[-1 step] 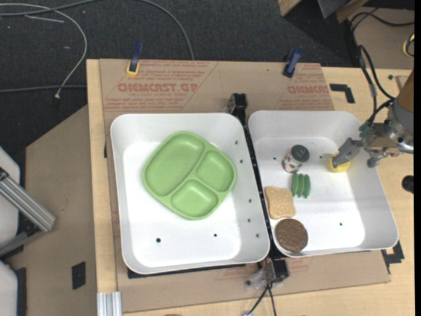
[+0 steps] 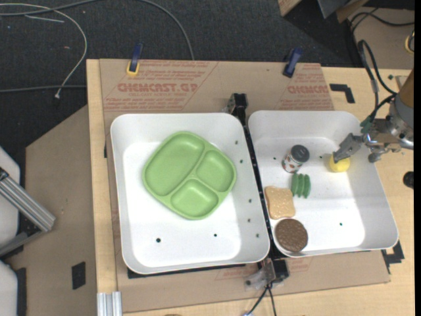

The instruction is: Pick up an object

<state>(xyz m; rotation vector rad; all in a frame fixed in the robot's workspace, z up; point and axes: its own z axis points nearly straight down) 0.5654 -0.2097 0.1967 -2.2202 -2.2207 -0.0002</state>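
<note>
One gripper (image 2: 346,151): low in the right bin (image 2: 368,196), a finger tip at the yellow object (image 2: 339,165); jaw state cannot be told
Yellow object: near the bin's far right wall, likely target
Neighbours: small can (image 2: 296,158), green piece (image 2: 301,185), toast (image 2: 281,202), brown disc (image 2: 291,234), well apart, leaving room
Left bin (image 2: 131,242): green divided plate (image 2: 189,174)

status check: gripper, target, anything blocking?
Gripper low in right bin, at the yellow object; grasp unconfirmed. Can, green item, toast, brown disc lie apart to its left. Nothing blocking.
</note>
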